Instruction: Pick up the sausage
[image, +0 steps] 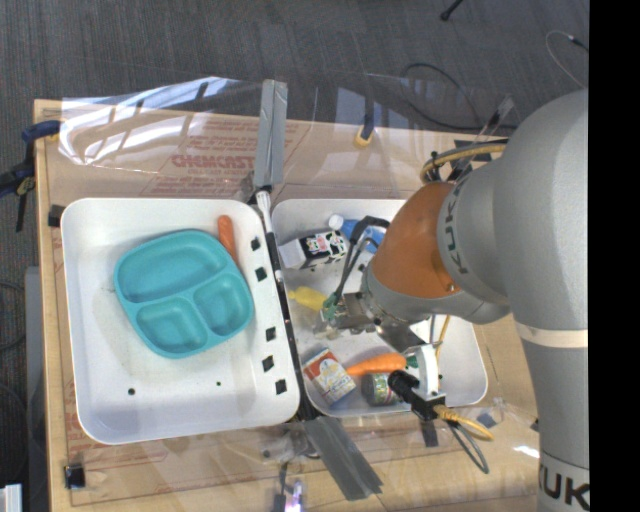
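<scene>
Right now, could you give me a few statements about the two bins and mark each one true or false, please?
1. The sausage lies in the left bin. True.
2. The sausage rests inside a compartment of the teal plate. False: it lies beside the plate's upper right edge, near the divider between the bins.
3. The gripper is over the right bin. True.
4. The carrot is in the left bin. False: it lies in the right bin, next to a small carton.
5. The gripper is at the sausage. False: it is in the other bin, apart from it.
</scene>
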